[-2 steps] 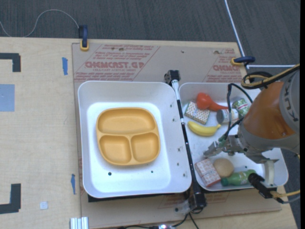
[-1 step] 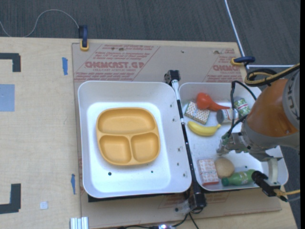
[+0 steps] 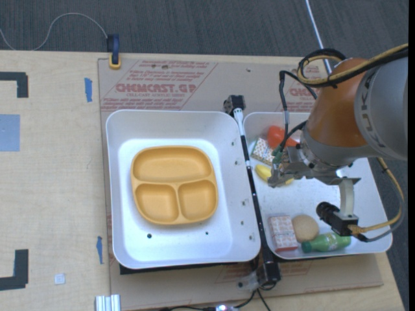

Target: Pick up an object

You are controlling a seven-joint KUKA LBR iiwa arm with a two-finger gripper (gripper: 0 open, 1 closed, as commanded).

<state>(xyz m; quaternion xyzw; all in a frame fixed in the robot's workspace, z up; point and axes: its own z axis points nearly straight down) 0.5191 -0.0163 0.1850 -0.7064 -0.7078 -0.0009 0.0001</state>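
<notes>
In right bin (image 3: 379, 173) — fingers (image 3: 280, 180) just beside yellow object (image 3: 262, 171); spread or pressed, cannot tell.

The arm (image 3: 363, 109) runs off the picture's right edge and covers much of the right bin (image 3: 382, 238). Beside the arm, an orange object (image 3: 275, 135) and a yellow one (image 3: 262, 171) are partly covered. The gripper (image 3: 280, 179) is too indistinct to read.
</notes>
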